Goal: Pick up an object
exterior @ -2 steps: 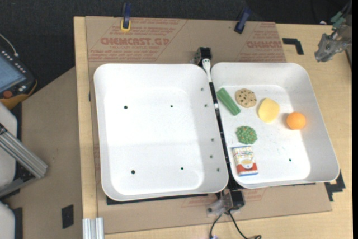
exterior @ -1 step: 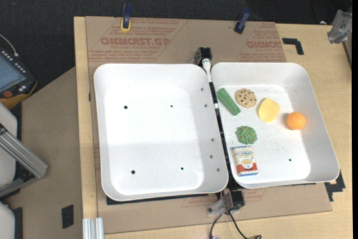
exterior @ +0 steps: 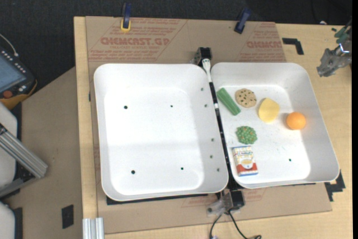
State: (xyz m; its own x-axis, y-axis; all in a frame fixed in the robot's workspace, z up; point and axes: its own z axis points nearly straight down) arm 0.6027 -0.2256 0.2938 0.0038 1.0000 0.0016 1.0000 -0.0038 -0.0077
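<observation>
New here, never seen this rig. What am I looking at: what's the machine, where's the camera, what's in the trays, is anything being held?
One fixed camera looks down at a slant on a bench with two shallow white bins side by side. The machine is a robot arm that reaches in from the right; at the right edge you can just see its pincer, up beyond the bins and well away from the objects. Nothing sits between its fingers as far as the view shows.

The left bin shows just a few dark dots on its floor. The right bin holds six small items: a green stick, a cookie, a yellow lemon-like piece, an orange ball, a green bumpy clump and a small printed carton. The job is to pick one up.
</observation>
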